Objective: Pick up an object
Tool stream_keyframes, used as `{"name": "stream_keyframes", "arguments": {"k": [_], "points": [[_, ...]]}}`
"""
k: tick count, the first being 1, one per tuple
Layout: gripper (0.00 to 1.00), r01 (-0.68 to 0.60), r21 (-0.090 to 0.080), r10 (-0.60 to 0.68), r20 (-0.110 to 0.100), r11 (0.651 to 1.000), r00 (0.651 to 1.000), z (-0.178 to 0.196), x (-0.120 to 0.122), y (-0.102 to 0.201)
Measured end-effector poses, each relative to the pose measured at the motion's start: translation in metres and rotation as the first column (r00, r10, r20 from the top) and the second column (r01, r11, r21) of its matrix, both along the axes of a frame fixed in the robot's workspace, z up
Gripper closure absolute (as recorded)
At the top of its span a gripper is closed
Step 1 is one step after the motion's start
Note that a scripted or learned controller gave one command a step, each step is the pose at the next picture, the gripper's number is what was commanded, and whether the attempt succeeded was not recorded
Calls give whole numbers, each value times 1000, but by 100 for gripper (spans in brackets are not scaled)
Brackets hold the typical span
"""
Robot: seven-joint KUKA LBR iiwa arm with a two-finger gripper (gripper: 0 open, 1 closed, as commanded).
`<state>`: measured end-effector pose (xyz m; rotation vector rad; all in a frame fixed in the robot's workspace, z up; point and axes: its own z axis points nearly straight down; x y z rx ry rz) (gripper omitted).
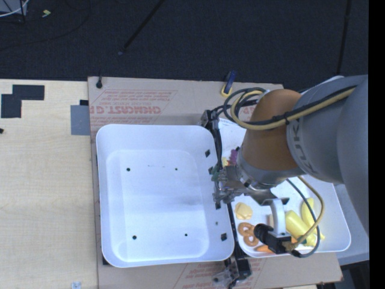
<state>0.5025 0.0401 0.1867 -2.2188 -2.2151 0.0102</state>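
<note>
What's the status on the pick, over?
Gripper low in right bin, state unreadable. No object seen held. Yellow pieces and orange pretzel-shaped piece lie loose nearby. Arm covers much of bin.

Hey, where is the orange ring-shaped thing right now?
In the camera view, the orange ring-shaped thing lies in the right bin, near its lower-left corner, just below a small yellow piece.
</note>
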Motion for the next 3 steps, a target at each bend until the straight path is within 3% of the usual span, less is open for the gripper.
{"name": "stream_keyframes", "arguments": {"k": [1, 2, 3], "points": [[100, -3, 1, 3, 26, 1000, 1000, 171, 35, -3], [100, -8, 2, 8, 15, 1000, 1000, 240, 58, 54], [100, -8, 3, 8, 14, 1000, 1000, 317, 60, 112]]}}
